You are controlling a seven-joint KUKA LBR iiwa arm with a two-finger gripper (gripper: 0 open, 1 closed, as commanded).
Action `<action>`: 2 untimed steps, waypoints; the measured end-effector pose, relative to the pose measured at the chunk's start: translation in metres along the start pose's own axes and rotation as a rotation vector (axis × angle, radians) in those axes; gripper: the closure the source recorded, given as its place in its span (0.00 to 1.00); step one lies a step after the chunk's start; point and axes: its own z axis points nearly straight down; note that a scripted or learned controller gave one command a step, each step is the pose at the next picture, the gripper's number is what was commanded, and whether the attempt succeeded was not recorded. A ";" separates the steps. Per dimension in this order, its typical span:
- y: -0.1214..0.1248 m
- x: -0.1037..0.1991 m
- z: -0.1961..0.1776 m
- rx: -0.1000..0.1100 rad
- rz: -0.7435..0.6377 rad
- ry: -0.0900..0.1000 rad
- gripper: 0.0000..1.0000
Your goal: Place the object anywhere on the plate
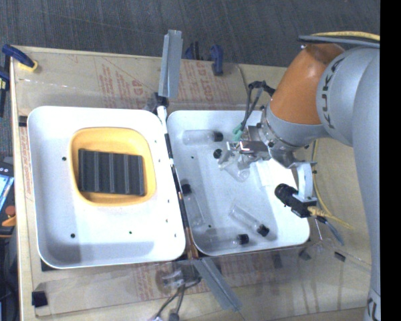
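The arm [334, 92] reaches in from the right over the right bin [291, 236], its orange band above the bin's far right corner. The gripper [239, 154] hangs low in the far half of that bin, toward its middle, over a clear plastic bottle [240, 171] that lies just under its tip. Whether the bottle sits between the jaws cannot be told from this angle, nor how wide they stand.

Other clear bottles with black caps lie in the same bin: one [202, 138] near the far left corner, one [248, 222] near the near right corner, and one [207, 231] along the near edge, hard to make out against the white.

The yellow plate [113, 138] rests in the left bin [47, 233], toward its far side, and bears a dark ribbed block [111, 172] across its middle. The plate is well apart from the gripper, with the wall between the two bins lying between them.
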 end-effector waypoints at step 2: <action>0.045 0.144 0.027 0.002 -0.357 0.000 1.00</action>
